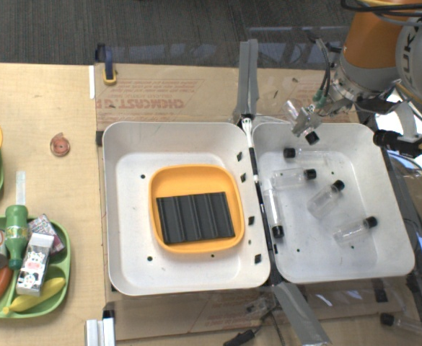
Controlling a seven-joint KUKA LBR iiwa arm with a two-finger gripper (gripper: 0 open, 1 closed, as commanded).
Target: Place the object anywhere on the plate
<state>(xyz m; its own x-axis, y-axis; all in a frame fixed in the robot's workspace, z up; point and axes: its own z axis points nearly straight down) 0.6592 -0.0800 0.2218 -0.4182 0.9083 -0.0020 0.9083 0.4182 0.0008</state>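
Gripper: the gripper (306,125) hangs over the back edge of the right bin (384,258), fingers closed on a clear vial (296,115) with a black cap.
Plate: the yellow plate (196,181) sits mid left bin (124,215), with a dark ribbed block (195,217) on it.
Other vials: several loose vials (324,199) lie across the right bin's floor.

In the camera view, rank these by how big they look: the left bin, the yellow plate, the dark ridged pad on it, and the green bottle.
Largest to smallest:
1. Left bin
2. Yellow plate
3. Ridged pad
4. Green bottle
The bottle stands nearer the view's edge, but the gap is too wide for that to matter.
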